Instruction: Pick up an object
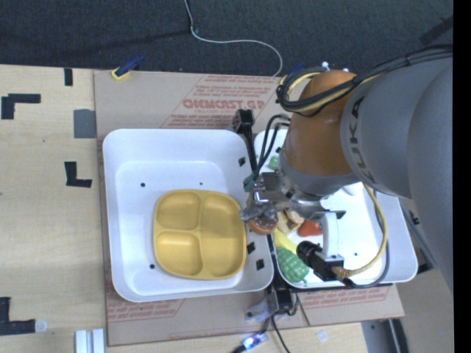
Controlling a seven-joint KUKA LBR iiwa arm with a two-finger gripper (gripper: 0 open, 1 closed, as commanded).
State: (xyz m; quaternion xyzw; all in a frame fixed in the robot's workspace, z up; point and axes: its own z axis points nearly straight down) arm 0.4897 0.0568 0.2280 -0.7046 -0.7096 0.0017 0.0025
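My arm hangs over the right bin (368,271), its orange band and grey wrist covering most of it. The gripper (263,208) is low at the bin's left wall, by the divider between the bins. Small objects lie crowded under it: a brown-orange round piece (259,225), a red piece (310,228), a yellow piece (285,241) and a green ridged object (293,268). The brown-orange piece sits right at the gripper's tip, and I cannot make out whether it is held. A yellow divided plate (199,234) lies in the left bin (140,168).
A black cable (324,265) loops over the right bin's front part. The bins rest on a cardboard sheet (213,101) on the wooden bench. A white cable (221,39) trails across the dark floor behind.
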